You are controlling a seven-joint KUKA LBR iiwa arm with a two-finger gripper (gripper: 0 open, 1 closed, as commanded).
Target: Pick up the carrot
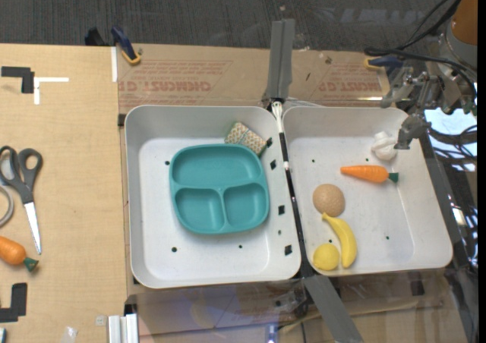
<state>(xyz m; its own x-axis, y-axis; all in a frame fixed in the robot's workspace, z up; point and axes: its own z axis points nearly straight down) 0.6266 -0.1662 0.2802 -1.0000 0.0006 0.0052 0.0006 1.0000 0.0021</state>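
Looking down on both bins from the overhead camera: the slim orange carrot with a green stub [366, 174] lies flat on the floor of the right-hand shallow white bin [425, 258], tip pointing left, nothing gripping it. So the pick is not made yet. The end effector [410, 130] hangs near the bin's back right corner, just above a small crumpled white object [385, 148], up and to the right of the carrot and apart from it. Spread or pressed together? Cannot tell from here. Nearer the front sit a tan egg-shaped ball [329, 199], a yellow banana [342, 237] and a yellow lemon [326, 257]. By my judgement, the approach, the grasp and the lift are all left to do.
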